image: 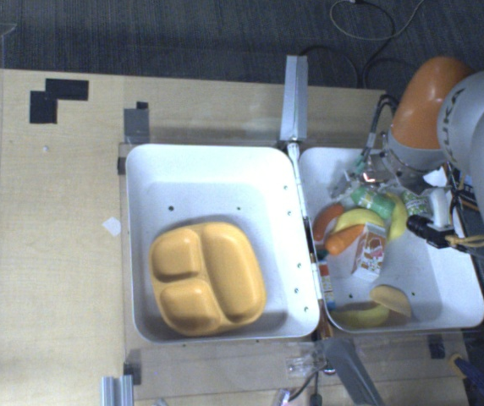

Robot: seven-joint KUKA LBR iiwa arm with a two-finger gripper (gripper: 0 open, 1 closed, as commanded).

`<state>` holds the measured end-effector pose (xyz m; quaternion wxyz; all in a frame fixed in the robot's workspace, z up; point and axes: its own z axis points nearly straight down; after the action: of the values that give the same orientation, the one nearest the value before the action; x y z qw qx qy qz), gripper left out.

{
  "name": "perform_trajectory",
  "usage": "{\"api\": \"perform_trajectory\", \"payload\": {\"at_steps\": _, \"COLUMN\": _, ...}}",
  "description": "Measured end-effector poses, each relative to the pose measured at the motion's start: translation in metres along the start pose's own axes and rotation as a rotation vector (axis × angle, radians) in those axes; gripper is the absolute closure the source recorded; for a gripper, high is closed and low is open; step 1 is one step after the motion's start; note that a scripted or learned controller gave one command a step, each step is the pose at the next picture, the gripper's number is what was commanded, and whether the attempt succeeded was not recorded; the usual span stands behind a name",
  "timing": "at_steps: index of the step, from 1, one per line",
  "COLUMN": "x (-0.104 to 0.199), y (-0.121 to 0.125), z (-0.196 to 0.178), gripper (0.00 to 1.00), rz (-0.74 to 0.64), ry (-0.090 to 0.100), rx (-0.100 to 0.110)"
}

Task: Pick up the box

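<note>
Look to the right-hand bin first: the box lies near its middle, a small white carton with red and orange print, tilted so its long side runs roughly from 1 o'clock to 7 o'clock. At its 10 o'clock corner an orange carrot-like piece touches it, and just above sits a yellow banana with a green item behind that. At the box's 5 o'clock you have a tan bread-like piece, and beyond it, against the bin's near wall, a second yellow fruit. A red-orange rounded piece rests against the dividing wall at the box's 10 o'clock.

The arm comes in from 3 o'clock, its orange band standing over the bin's far right corner. The gripper hangs over the far end of the bin, at about 12 o'clock from the box and apart from it, above the green item and the crinkled wrapping there. You cannot tell from this view how far its jaws are spread, and nothing can be made out between them.

In the left-hand bin a yellow three-compartment tray lies toward the near side. Both bins sit on the pale wooden counter, which carries black marker patches at its far left.
</note>
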<state>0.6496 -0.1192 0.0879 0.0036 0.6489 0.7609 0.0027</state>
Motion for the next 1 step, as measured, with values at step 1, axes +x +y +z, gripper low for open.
{"api": "perform_trajectory", "payload": {"at_steps": 1, "x": 0.0457, "y": -0.0023, "z": -0.0995, "gripper": 0.00, "rz": -0.219, "ry": 0.001, "rx": 0.000}}
